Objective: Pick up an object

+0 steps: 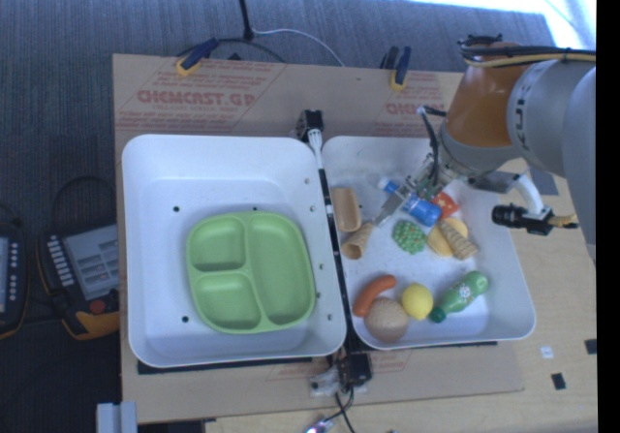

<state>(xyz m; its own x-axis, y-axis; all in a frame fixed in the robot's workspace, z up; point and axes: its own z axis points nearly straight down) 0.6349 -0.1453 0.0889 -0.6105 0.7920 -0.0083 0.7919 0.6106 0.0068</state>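
Camera view. Left bin (145,228): green divided plate (252,271), bare floor around it. Right bin (513,310): toy food crowded mid-floor; lemon (418,301), green bottle (461,293), carrot (374,293) by the near rim. Gripper (429,181) low over blue item (418,208); grip state cannot be told.

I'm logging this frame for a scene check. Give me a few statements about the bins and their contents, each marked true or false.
1. The green divided plate lies in the left bin. True.
2. The toy food is piled in the left bin. False: it lies in the right bin.
3. The yellow lemon sits between the brown potato and the green bottle. True.
4. The orange carrot rests on the green divided plate. False: it lies in the right bin, beside the brown potato.
5. The arm reaches over the left bin. False: it is over the right bin's far side.
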